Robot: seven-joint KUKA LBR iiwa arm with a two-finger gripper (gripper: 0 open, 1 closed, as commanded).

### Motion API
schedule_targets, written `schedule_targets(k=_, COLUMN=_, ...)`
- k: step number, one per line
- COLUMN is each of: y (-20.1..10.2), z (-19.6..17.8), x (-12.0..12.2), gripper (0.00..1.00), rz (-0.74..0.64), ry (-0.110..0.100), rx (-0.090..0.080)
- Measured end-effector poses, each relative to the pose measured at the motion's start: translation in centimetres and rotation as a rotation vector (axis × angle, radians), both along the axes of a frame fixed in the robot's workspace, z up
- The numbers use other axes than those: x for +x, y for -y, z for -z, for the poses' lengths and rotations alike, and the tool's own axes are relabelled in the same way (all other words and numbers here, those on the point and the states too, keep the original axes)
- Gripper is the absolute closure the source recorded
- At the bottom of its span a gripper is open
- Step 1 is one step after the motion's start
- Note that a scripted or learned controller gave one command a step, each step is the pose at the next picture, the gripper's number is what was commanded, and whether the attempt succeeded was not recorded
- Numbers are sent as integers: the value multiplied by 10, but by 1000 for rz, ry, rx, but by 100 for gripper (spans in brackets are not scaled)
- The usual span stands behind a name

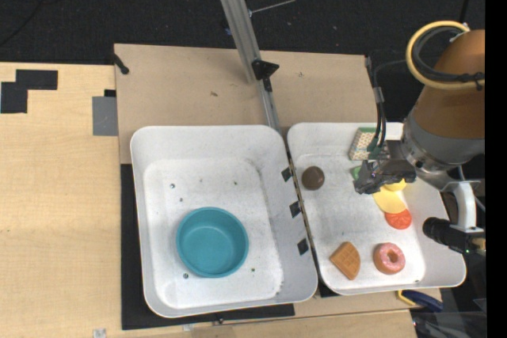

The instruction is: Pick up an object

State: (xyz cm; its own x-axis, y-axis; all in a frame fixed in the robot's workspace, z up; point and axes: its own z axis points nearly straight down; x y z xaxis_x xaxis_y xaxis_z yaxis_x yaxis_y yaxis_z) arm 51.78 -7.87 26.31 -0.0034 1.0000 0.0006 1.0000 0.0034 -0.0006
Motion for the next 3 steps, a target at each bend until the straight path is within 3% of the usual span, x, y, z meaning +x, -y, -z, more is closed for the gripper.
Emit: schedule_targets(k=3, y=-157, z=19, x=12, gripper=100, rz=0, ry=-1, rx=0)
